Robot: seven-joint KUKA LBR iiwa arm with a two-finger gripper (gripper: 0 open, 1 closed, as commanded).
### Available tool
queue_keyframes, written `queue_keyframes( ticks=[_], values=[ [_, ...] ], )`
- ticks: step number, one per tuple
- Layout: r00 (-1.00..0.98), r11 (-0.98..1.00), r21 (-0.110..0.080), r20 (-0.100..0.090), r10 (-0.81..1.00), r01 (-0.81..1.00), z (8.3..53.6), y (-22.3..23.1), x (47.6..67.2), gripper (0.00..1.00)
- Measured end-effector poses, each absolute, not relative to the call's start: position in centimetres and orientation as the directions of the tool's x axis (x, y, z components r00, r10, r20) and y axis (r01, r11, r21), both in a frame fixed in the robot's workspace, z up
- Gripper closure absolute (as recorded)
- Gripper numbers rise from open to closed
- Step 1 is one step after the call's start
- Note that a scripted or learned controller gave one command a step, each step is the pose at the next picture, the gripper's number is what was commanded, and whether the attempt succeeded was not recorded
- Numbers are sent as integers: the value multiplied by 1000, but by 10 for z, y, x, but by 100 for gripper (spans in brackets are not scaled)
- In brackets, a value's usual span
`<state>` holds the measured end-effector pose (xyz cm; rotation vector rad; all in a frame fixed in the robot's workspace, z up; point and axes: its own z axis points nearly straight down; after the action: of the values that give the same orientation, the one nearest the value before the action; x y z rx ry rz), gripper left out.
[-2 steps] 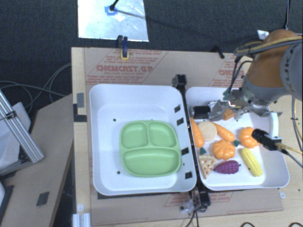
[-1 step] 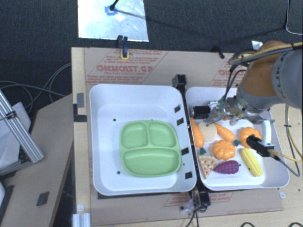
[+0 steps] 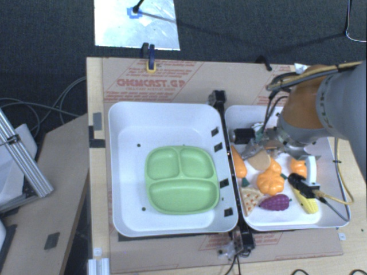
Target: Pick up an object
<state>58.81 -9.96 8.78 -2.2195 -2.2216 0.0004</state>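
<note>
My gripper (image 3: 253,148) is low in the right bin (image 3: 327,219), near its left wall, at the end of the grey arm with the orange band (image 3: 304,105). Just under and beside it lie a tan round piece (image 3: 260,161) and an orange piece (image 3: 239,167). In front of them sits an orange pepper (image 3: 270,181). A purple bunch of grapes (image 3: 275,202), a yellow corn cob (image 3: 307,198), a tan cracker-like wedge (image 3: 250,196) and another orange piece (image 3: 298,167) fill the bin's front half. Nothing visibly hangs from the gripper.
The left bin (image 3: 129,153) holds a green divided plate (image 3: 182,179). A black divider with clips (image 3: 221,136) runs between the two bins. Cables (image 3: 332,196) trail over the right bin's right side. A silver sheet (image 3: 136,16) lies beyond the bench.
</note>
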Motion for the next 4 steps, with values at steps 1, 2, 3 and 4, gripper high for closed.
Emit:
queue_keyframes(
  ticks=[1,2,3,4],
  values=[
    [0,0,4,-1,1000,1000,101,-100,589,100],
    [-4,4,5,-1,1000,1000,146,-105,596,100],
    [-5,5,6,-1,1000,1000,195,-95,599,100],
    [-5,5,3,0,1000,1000,226,-95,600,100]
  ],
)
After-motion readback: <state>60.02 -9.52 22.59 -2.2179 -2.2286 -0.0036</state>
